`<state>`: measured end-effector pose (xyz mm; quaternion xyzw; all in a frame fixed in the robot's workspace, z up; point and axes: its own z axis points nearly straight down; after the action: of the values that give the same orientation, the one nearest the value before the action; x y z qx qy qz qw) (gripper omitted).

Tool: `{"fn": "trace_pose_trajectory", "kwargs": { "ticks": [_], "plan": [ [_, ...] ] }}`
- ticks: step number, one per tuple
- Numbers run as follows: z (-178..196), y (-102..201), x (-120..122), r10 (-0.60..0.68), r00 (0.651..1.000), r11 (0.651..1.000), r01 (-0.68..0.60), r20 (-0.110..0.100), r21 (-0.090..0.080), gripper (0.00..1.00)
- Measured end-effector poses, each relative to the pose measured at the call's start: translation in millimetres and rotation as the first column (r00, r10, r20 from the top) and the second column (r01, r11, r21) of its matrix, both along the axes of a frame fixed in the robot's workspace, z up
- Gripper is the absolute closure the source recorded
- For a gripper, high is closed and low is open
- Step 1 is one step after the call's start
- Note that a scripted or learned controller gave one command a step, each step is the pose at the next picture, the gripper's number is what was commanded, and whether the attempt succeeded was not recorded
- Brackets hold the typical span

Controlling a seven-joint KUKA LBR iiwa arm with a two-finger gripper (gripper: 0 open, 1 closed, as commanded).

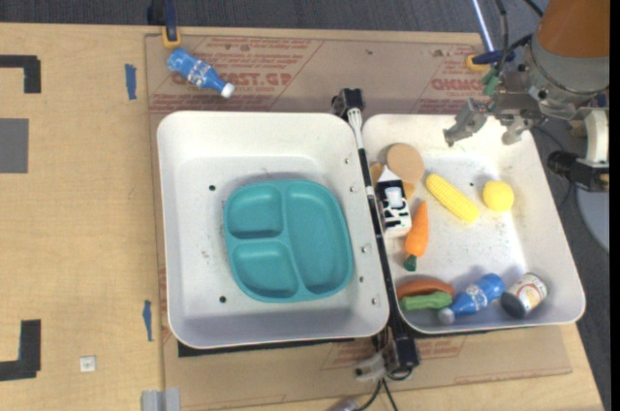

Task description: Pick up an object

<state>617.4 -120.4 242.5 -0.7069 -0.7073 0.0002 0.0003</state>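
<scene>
Nearest the camera, along the front wall of the right bin [567,288], lie a hot dog [423,293], a blue bottle [477,295] and a small can [524,294], packed almost end to end. Further in, a carrot [418,228] lies just beside a black-and-white carton [392,205] at the bin's left wall. Beyond those are a corn cob [451,198] and a lemon [498,196], near each other but apart, and a tan round piece [404,161] behind the carton. The left bin [184,205] holds a teal divided tray [288,238].

At the far right corner of the right bin hangs the end effector [491,125], fingers spread wide with nothing between them, above bare bin floor and behind the corn and lemon. Any of the bin's items would serve as the thing to pick; the lemon and corn lie closest to it.

The risks, as I judge them: the lemon is round and may roll out of a closing pinch. The corn lies at a slant, so fingers that close along it rather than across it could push it aside. A straight drop from here would close on nothing. The crowded front row invites a finger landing on a neighbour. Farthest off, a second blue bottle [198,73] lies on the worktop [77,205], outside both bins.
</scene>
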Motion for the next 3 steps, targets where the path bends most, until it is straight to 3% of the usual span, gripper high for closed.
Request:
{"fn": "trace_pose_trajectory", "kwargs": {
  "ticks": [1, 2, 3],
  "plan": [
    [-99.6, 29.5, -33.7, -0.292, 0.956, 0.956, 0.292, -0.004, 0.001, 0.00],
    [-156.7, 13.4, -74.0, -0.141, 0.990, 0.990, 0.141, 0.002, 0.001, 0.00],
    [-156.6, 24.9, -137.6, -0.141, 0.990, 0.990, 0.141, 0.002, 0.001, 0.00]
  ]
}}
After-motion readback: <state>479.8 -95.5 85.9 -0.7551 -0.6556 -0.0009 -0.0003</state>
